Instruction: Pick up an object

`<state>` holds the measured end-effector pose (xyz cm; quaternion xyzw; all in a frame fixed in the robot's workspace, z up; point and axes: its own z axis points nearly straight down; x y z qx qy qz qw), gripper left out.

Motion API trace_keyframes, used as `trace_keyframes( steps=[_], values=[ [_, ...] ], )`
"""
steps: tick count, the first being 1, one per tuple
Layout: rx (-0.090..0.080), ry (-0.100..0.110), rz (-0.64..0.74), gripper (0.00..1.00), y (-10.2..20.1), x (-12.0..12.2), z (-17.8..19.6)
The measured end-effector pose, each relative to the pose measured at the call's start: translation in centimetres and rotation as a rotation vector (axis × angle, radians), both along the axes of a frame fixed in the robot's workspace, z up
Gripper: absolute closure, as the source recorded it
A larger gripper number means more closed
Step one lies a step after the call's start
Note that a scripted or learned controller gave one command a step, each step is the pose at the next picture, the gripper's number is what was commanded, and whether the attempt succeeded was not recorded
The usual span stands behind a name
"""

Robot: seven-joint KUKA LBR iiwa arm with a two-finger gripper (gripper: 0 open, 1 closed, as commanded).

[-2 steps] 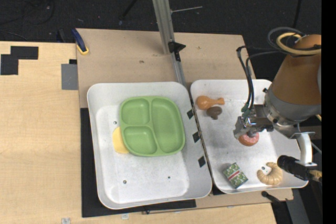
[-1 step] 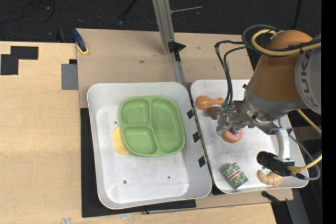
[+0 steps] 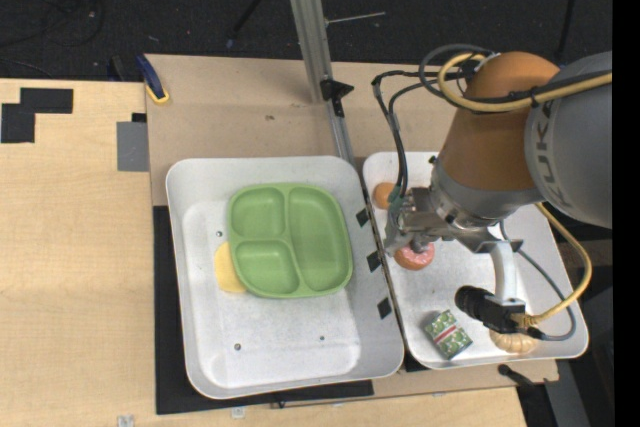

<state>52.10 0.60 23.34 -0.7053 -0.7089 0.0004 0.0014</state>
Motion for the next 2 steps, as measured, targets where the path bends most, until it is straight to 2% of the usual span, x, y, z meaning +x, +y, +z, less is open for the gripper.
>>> trace_keyframes(
  steps=[2],
  values=[
    [-0.001,0.002,0.0,1.0,10.5,0.4,-2.1]
  ],
)
